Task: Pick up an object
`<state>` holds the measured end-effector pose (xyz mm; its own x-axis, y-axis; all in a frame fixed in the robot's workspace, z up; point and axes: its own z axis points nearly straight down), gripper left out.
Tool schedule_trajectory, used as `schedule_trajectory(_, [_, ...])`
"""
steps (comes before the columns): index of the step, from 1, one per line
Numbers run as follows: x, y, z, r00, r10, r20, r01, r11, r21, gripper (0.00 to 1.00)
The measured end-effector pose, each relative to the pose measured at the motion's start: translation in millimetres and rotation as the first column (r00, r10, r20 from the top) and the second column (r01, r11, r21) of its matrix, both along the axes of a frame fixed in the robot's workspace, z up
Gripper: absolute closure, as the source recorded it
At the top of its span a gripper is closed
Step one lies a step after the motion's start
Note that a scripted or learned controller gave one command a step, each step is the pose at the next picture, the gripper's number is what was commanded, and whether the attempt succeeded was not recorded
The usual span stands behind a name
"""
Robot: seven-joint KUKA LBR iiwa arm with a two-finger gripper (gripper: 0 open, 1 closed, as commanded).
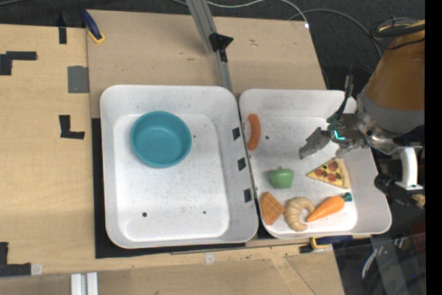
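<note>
Pizza slice lies near the right bin's right edge, just below your pincer, its tip pointing left. I can't tell the pincer's state; nothing visibly sits in it.

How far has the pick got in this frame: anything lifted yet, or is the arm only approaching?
Nothing looks lifted. The hand hovers in the right bin, above the pizza slice, with no object seen in it. The green pepper, carrot, croissant, waffle and sausage lie in the bin. Descent, grasp and lift remain.
</note>
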<state>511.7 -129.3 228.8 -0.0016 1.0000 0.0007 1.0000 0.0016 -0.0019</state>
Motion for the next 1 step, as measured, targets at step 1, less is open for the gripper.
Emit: schedule_trajectory(1, [0.5, 1.9, -43.6, 1.000, 0.000, -0.005, 0.000, 1.000, 0.000, 0.00])
